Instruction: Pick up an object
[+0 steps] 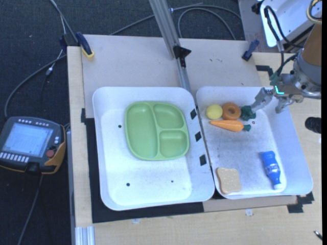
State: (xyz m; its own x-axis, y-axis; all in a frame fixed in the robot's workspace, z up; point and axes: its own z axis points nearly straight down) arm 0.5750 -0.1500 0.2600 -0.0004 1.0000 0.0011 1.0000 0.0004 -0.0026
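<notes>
The right bin (301,173) holds a yellow lemon (214,111), a brown doughnut (231,111) and an orange carrot (227,125) close together at its far left. A blue bottle (271,168) lies near the front right, and a slice of bread (228,180) lies at the front left. My gripper (269,105) hangs over the bin's far right part, just right of the doughnut and carrot. Its two fingers are spread apart, open, with nothing between them. The left fingertip (255,106) reaches down close to the carrot's green end.
The left bin (110,188) holds a green divided plate (156,130). A metal pole (166,19) slants up from between the bins. A teach pendant (28,144) lies on the floor at left. Clamps and cables sit along the bench's far edge.
</notes>
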